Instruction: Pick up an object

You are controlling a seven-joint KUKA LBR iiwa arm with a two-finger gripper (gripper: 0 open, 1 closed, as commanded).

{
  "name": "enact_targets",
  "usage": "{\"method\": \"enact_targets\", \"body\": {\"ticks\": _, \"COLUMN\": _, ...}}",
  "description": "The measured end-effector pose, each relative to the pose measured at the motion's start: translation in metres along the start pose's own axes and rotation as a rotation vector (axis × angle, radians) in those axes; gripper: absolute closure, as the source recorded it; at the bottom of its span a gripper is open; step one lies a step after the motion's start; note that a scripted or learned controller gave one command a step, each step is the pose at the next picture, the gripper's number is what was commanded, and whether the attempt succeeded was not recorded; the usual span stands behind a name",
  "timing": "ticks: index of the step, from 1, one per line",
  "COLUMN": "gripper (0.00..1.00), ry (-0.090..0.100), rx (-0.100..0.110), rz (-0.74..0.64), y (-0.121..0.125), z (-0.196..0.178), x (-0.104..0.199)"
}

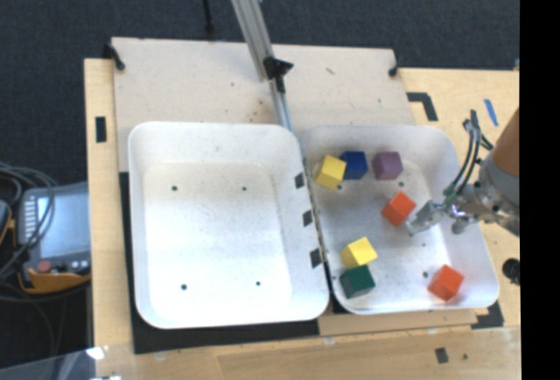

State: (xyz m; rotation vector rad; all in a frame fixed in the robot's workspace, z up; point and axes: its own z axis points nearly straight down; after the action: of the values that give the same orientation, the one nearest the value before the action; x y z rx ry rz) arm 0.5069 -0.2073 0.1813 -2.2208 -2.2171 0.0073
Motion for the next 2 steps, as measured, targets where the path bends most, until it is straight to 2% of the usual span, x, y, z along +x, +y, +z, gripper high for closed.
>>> {"method": "enact_targets", "body": {"ticks": 1, "gripper": 0.0, "ry": -0.001, "rx": -0.001, "rz": 0.001, "y": -0.008, "z": 0.045, "x": -0.005}}
{"method": "enact_targets", "body": {"ticks": 2, "gripper": 1.0, "ry": 0.001, "rx": -0.013, "rz": 0.004, "y": -0.004, "z": 0.032, "x": -0.004}}
